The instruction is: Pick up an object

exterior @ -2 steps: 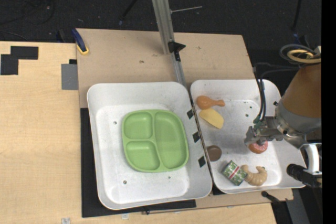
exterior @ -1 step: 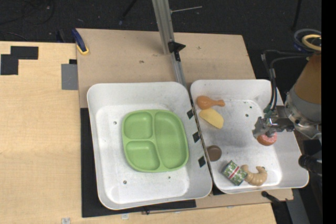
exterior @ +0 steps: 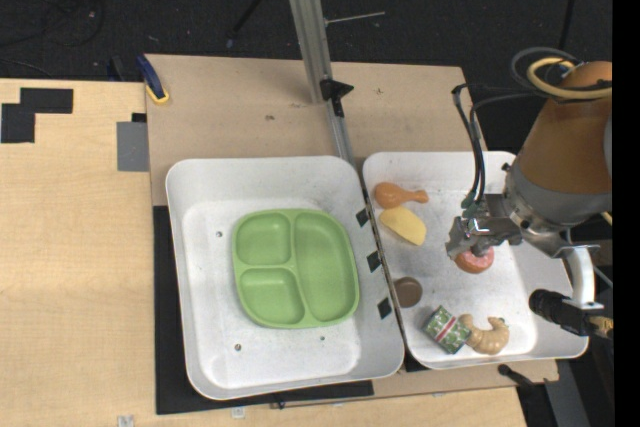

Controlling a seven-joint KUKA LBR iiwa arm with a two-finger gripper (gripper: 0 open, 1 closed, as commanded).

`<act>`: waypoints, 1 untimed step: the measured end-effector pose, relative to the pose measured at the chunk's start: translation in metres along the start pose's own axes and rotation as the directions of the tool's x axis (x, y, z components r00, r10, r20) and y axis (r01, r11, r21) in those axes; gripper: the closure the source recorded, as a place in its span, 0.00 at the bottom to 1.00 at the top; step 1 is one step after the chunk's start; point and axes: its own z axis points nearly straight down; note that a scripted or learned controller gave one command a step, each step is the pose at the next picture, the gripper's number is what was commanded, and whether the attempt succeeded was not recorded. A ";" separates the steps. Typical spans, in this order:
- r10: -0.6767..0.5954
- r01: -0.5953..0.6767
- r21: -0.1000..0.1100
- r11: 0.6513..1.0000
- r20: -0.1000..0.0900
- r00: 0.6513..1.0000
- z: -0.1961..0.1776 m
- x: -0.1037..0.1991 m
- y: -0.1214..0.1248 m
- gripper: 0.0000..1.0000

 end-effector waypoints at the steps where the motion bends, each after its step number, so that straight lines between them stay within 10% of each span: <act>1: -0.001 0.001 0.001 1.000 -0.001 1.000 -0.005 0.054 0.016 1.00</act>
